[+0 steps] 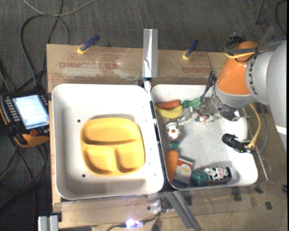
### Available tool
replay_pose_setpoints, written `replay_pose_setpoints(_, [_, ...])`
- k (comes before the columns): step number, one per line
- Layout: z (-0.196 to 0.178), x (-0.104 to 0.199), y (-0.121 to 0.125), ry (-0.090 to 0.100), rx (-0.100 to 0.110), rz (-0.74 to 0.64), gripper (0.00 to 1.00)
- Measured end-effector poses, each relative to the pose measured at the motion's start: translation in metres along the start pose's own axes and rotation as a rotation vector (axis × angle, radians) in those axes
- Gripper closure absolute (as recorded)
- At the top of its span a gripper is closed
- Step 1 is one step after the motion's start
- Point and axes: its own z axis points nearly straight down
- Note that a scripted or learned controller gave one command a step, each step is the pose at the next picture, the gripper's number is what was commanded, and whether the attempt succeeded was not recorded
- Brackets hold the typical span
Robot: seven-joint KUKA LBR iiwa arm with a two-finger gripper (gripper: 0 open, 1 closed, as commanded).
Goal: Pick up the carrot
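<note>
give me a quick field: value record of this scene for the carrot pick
target: carrot, lying near the left wall of the right bin
carrot neighbours: small box at its right, round white toy above it
gripper: gripper in the upper part of the right bin, apart from the carrot
other items: banana, sausage, dark bottle
left bin: left bin holding a yellow divided tray
carrot picked: not yet

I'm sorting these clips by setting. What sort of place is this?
Most likely a robotics lab bench: a KUKA arm reaches over two white bins of toy food, a teach pendant sits alongside, and cables trail across the carpet.
</note>
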Motion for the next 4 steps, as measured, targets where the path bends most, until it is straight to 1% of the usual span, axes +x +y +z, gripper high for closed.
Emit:
replay_pose_setpoints(1, [0.022,0.036,-0.067,-0.011,-0.020,0.038,0.00])
replay_pose_setpoints(2, [0.013,0.038,-0.067,-0.007,-0.018,0.036,1.00])
replay_pose_setpoints(3, [-0.070,0.085,-0.089,-0.003,0.000,0.594,1.00])
replay_pose_setpoints(4, [-0.079,0.110,-0.114,-0.003,0.001,0.781,1.00])
